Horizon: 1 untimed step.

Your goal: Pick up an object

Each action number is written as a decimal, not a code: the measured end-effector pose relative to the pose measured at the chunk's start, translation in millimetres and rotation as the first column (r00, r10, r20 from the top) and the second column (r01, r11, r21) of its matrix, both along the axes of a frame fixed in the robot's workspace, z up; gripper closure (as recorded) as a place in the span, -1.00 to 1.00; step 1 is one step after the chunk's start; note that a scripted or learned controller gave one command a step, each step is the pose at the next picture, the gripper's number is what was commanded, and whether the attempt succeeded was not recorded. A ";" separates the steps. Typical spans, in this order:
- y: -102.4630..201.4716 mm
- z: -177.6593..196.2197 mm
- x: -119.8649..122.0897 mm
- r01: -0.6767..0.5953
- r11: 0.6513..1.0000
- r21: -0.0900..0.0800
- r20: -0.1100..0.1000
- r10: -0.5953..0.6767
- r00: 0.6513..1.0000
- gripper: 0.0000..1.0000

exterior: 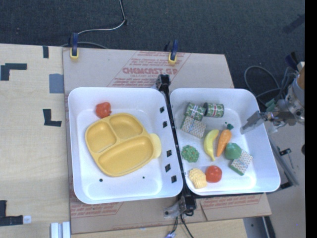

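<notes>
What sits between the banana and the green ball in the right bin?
In the camera view, the carrot lies between the banana and the green ball, touching or nearly touching both.

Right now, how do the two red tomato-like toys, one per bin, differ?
The left-bin tomato sits alone beside the yellow divided plate; the right-bin tomato is crowded between the corn and a green wedge. The left one looks more orange-red, the right one deeper red. Both are small and round.

The gripper [252, 122] ends in a flat grey finger — dull metal. Behind it, at three o'clock, sits a pale grey wrist with dark cables.
</notes>
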<state>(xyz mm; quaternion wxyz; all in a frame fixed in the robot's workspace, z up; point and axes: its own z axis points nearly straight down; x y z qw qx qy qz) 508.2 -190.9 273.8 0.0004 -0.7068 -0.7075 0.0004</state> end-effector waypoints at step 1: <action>10.3 -158.0 -17.8 0.000 1.000 0.001 -0.002 0.000 1.000 -1.00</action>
